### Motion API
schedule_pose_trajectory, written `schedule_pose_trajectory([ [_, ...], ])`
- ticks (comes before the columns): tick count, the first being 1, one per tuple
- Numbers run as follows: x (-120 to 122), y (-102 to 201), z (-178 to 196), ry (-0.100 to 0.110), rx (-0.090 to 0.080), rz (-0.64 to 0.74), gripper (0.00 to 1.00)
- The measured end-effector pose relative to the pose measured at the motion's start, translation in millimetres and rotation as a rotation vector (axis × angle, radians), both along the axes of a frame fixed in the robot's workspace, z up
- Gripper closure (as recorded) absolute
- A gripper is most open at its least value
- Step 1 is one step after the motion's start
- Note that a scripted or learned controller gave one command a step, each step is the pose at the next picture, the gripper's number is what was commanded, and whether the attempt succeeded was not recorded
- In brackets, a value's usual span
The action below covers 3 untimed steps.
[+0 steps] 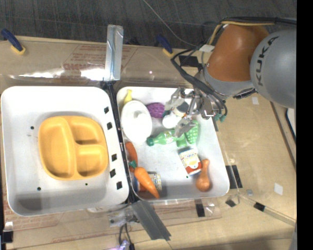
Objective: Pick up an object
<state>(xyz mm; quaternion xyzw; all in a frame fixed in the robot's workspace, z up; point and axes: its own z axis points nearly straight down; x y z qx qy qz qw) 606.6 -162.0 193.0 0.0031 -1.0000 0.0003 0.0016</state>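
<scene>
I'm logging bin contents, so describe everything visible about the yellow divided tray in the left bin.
The yellow divided tray looks like smooth moulded plastic with rounded corners. Raised ridges split it into three compartments: one long one along its left side and two smaller ones on the right. All three look bare. It lies flat and right side up, turned slightly askew, near the middle of the left bin, resting on the bin's white floor. Nothing else touches it, and it sits apart from the bin's walls.

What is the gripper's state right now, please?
Gripper: cannot be told; it sits low in the right bin over the green bottle.
</scene>
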Motion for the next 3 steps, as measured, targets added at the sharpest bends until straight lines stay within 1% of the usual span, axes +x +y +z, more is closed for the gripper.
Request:
schedule_pose_trajectory([
  [1, -69.5, -36.7, -100.9, -0.004, 0.001, 0.027, 0.0],
  [2, -74.4, -28.8, -101.5, -0.001, 0.003, 0.274, 0.0],
  [3, -113.3, 3.9, -102.0, -0.001, 0.004, 0.308, 0.0],
])
